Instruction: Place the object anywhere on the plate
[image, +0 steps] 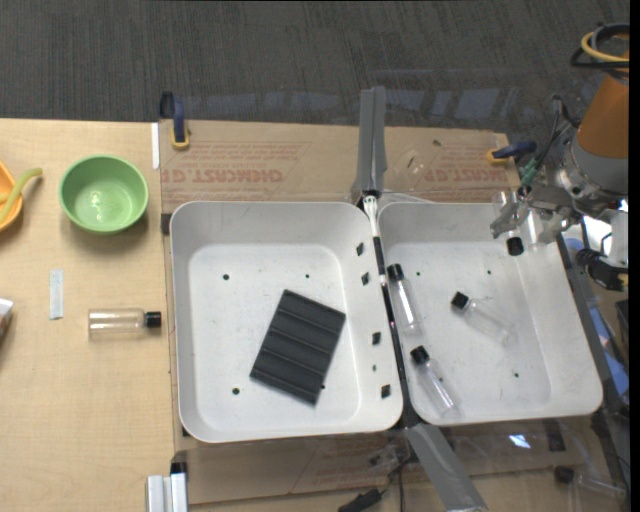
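Arm (605, 130) reaches in at the upper right, its gripper (515, 228) over the far right corner of the right bin (560, 395); we cannot tell its state. We see three clear vials with black caps in that bin: one (401, 293) along the left wall, one (432, 377) near the front, one (480, 315) mid-bin, below and left of the gripper. Left bin (200, 400) holds a dark ribbed plate (298, 346). Wooden bench (80, 400) bears a green bowl (104, 194) and a bottle (124, 320).

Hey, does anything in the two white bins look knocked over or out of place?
The three clear plastic bottles with black caps in the right bin all lie on their sides, pointing different ways. The dark ribbed rectangular plate sits askew in the left bin.
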